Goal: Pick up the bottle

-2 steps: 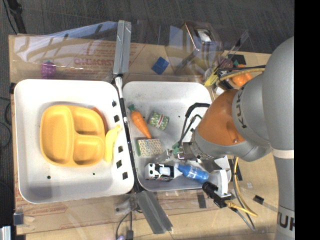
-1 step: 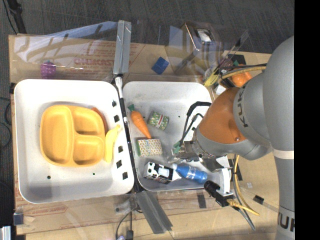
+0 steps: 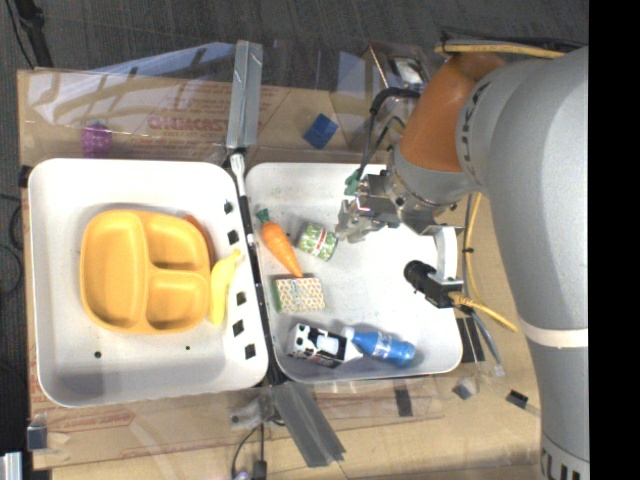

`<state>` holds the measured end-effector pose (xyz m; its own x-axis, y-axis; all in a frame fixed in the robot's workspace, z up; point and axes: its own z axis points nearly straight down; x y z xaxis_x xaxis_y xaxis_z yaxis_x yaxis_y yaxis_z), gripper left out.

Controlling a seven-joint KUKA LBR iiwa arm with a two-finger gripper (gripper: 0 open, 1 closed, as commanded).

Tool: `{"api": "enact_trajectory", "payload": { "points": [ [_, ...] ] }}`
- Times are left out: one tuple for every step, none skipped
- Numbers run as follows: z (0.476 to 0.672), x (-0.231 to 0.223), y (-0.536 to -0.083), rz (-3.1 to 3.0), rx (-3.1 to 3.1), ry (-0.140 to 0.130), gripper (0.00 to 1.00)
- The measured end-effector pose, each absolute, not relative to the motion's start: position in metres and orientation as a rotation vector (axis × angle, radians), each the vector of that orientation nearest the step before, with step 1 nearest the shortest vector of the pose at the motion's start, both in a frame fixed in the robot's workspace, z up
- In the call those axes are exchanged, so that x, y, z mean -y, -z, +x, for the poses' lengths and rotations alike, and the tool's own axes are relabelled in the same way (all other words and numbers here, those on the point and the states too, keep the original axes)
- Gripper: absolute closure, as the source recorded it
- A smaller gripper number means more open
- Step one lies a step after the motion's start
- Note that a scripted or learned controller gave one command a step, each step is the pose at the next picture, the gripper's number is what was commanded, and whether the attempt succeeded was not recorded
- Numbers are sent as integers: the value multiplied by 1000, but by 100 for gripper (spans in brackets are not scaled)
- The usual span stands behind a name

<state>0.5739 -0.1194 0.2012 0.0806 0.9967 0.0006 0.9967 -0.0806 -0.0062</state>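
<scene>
Nearest your camera, along the front wall of the right bin (image 3: 262, 268), you have the bottle (image 3: 384, 347) lying on its side, blue with a white label, its length running along that wall. Touching its left end is a black-and-white carton (image 3: 317, 344), also lying flat. Just behind those two you can see a small speckled box (image 3: 300, 294), then an orange carrot (image 3: 281, 249) slanting toward the divider, and a small green-and-white can (image 3: 318, 241) beside it. The gripper (image 3: 352, 226) hangs over the middle-rear of this bin, close to the can's right side and well apart from the bottle; you cannot tell how it is set, and nothing shows in its grasp. Over in the left bin (image 3: 50, 268) sits a yellow divided tray (image 3: 145, 268) with a banana (image 3: 222, 286) against its right edge.
</scene>
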Motion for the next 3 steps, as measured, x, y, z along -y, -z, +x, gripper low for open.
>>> {"api": "enact_trajectory", "payload": {
  "points": [
    [574,119,-201,-2305,2126,-7,0],
    [496,149,-124,-2505,1881,-8,0],
    [476,188,-90,-2263,2169,-2,0]
  ]
}}
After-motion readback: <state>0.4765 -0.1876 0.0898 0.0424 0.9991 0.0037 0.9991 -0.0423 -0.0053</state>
